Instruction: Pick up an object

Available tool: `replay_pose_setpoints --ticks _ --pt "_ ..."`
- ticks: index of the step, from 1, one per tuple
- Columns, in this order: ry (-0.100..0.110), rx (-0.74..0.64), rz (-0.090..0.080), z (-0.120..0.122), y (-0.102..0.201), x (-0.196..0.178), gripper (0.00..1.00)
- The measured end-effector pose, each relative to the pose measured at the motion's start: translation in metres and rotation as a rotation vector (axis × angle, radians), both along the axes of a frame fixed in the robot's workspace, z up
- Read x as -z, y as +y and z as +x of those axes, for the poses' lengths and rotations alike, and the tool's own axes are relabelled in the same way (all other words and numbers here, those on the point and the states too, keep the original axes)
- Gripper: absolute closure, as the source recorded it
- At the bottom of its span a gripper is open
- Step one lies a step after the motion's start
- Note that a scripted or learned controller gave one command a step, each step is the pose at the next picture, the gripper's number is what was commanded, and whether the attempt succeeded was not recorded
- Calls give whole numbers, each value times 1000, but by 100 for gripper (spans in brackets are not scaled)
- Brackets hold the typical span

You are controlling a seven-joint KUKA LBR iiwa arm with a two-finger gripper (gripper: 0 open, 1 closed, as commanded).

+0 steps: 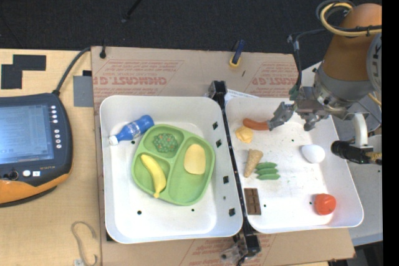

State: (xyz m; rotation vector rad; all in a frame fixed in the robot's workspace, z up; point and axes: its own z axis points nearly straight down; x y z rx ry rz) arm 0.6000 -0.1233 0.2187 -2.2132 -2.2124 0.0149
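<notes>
My gripper (294,119) hangs over the far part of the right bin (349,209), open, with nothing between its fingers. Its left finger (279,116) is just right of a red-orange sausage (255,124). A small yellow piece (244,134) lies beside the sausage. Nearer the front are a tan cone (252,162), green pea pods (268,171), a white egg (312,153), a red tomato (324,204) and a brown bar (252,200).
The left bin (118,209) holds a green divided plate (181,193) with a banana (153,174), a yellow piece (195,159) and peas (165,142), plus a blue bottle (133,129). A tablet (31,140) lies at the left of the bench.
</notes>
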Motion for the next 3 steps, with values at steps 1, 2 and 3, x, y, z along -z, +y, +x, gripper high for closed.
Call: replay_pose_setpoints --ticks 1,2,3 --pt "-14 -2 -2 3 0 -8 0" --pt "-10 -7 -1 12 7 48 0" --pt "-8 -2 -1 7 0 98 0"
